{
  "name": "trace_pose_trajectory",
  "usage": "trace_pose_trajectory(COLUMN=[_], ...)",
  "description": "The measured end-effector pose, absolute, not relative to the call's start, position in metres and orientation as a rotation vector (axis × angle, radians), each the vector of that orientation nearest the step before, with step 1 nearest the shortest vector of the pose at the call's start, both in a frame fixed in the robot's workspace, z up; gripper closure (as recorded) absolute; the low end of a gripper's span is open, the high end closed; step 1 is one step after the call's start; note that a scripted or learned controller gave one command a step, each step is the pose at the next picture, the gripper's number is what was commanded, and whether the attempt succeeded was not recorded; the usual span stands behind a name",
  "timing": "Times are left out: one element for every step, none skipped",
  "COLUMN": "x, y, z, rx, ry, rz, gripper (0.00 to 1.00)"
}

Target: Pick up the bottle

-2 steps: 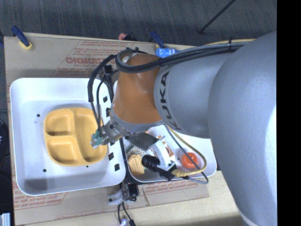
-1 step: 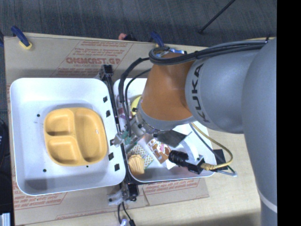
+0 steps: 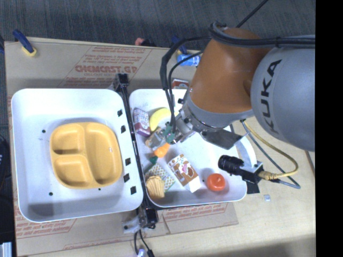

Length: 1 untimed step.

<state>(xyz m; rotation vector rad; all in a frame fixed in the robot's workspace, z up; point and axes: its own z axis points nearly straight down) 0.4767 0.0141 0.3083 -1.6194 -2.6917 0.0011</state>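
My gripper (image 3: 167,133) reaches down into the right bin (image 3: 236,194), near its left wall. The big orange and grey wrist covers most of it. At its tip lies a small greyish, clear object (image 3: 154,140) that looks like the bottle, with an orange piece (image 3: 161,151) just below it. Whether the gripper touches or holds that object cannot be told from this view.
The right bin also holds a yellow fruit (image 3: 157,116), a purple packet (image 3: 141,120), a picture-printed box (image 3: 185,172), a red-orange round fruit (image 3: 216,182), a patterned packet (image 3: 162,174) and a tan ridged piece (image 3: 155,186). A yellow divided tray (image 3: 86,154) sits in the left bin (image 3: 27,122).
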Motion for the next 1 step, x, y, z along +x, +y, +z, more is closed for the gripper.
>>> trace_pose_trajectory(x=[0.4754], y=[0.0469], z=[0.2296], rx=[-1.279], ry=[-2.864], rz=[0.005], gripper=[1.0])
